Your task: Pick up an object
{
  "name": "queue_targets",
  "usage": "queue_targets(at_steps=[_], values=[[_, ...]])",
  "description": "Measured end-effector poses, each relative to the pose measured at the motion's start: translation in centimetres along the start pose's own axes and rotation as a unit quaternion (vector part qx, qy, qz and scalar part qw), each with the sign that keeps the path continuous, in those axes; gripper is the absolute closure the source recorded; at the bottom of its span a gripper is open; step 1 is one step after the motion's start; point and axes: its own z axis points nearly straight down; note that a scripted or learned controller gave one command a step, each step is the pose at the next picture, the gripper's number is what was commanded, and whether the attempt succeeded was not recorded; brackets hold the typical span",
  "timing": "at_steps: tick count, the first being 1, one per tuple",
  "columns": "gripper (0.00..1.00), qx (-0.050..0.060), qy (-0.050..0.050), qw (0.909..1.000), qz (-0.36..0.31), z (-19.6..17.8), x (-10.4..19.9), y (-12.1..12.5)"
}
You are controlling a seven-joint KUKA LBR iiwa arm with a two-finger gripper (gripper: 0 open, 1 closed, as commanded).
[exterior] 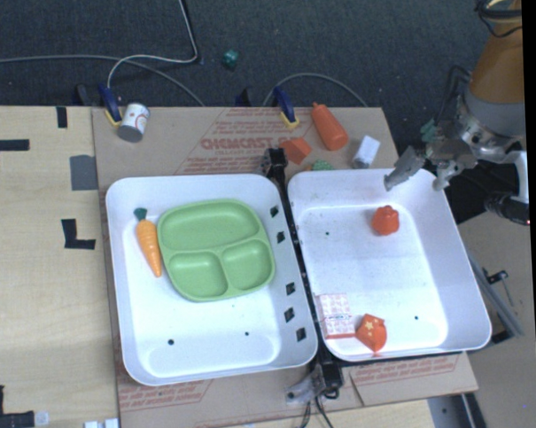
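My gripper (420, 175) hovers over the back right corner of the right bin (430, 272). Its two dark fingers are spread open and nothing sits between them. A small red rounded object (385, 220) lies in that bin, a little in front of and left of the gripper. A red-orange strawberry-like object (372, 332) rests near the bin's front edge beside a printed card (334, 314). In the left bin (130, 312), an orange carrot (149, 245) lies against a green divided plate (218, 248).
Behind the bins, on the cardboard, lie an orange bottle shape (329, 126), a small orange block (299, 150), a white cube (366, 149) and a small can (134, 120). Two blue clamps and cables sit along the back edge.
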Motion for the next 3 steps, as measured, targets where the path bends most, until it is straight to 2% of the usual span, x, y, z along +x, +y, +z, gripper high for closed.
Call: queue_targets(at_steps=[1, 2, 3], values=[[0.00, 0.001, 0.000, 1.0000, 0.000, 9.3, -3.7, 3.5], [0.00, -0.002, -0.001, 1.0000, -0.001, 18.0, -3.1, 2.9], [0.00, -0.003, 0.000, 1.0000, -0.001, 18.1, 0.6, 5.3]])
